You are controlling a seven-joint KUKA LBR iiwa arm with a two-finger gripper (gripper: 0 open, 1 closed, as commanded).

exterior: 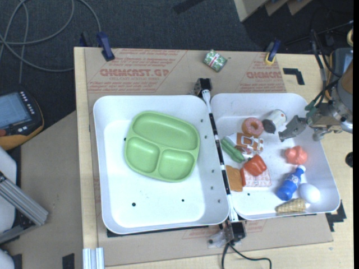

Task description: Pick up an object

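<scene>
The right bin (331, 178) holds several toy items. Among them are a pink donut (253, 126), a white and black piece (275, 118), a green pod (231, 149), a red pepper (256, 164), a salmon-pink lump (296, 154), a blue bottle (288, 187), a white egg (309, 193) and a cone (291, 207). My gripper (291, 129) hangs over the bin's upper right part. It sits just right of the white and black piece and above the pink lump. Nothing is visibly held in it.
The left bin (112, 195) carries a green divided plate (162, 145). A small green-and-white wrapped item (215, 60) lies on the bench behind the bins. Blue clamps (105, 46) (272, 52) stand at the board's back edge. Cables run beside the arm at the right.
</scene>
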